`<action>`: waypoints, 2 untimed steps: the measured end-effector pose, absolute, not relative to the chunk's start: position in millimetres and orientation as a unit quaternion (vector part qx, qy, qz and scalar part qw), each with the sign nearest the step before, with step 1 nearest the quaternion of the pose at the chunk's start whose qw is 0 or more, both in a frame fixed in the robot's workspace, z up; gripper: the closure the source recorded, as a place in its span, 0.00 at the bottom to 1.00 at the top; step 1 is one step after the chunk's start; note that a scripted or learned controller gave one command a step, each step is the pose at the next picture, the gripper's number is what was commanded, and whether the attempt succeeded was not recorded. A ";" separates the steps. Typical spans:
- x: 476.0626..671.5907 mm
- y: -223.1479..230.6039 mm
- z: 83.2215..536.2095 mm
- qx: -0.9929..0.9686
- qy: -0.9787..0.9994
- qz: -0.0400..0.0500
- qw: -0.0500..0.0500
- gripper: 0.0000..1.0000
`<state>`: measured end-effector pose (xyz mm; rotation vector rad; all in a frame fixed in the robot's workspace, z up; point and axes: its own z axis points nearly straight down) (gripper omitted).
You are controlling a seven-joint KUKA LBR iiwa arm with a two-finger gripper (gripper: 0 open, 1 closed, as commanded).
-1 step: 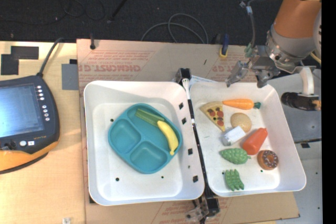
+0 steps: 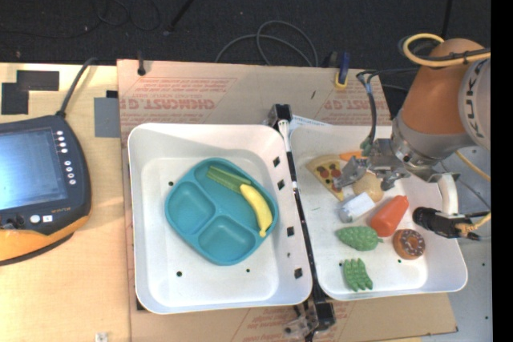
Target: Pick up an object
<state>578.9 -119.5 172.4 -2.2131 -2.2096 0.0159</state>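
Note:
My gripper (image 2: 353, 174) hangs low over the upper left part of the right bin (image 2: 449, 276). It is right beside a flat pizza slice (image 2: 325, 171) and just above a tan block (image 2: 370, 190) and a grey-white piece (image 2: 357, 207). I see nothing held in it. A small orange piece (image 2: 349, 156) peeks out just behind it. Below it lie a red-orange block (image 2: 389, 215), a bumpy green piece (image 2: 357, 237), a ridged green piece (image 2: 357, 274) and a brown doughnut (image 2: 409, 243).
The left bin (image 2: 152, 252) holds a teal divided plate (image 2: 210, 222) with a yellow banana (image 2: 257, 207) and a green stick (image 2: 225, 177) on it. A black divider rail (image 2: 293, 204) separates the bins. A tablet-like pendant (image 2: 36, 176) lies at the far left.

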 end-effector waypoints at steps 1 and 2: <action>548.5 -104.7 110.3 -0.707 -0.707 -0.002 -0.004 0.00; 476.4 -100.2 85.8 -0.707 -0.707 0.002 0.002 0.00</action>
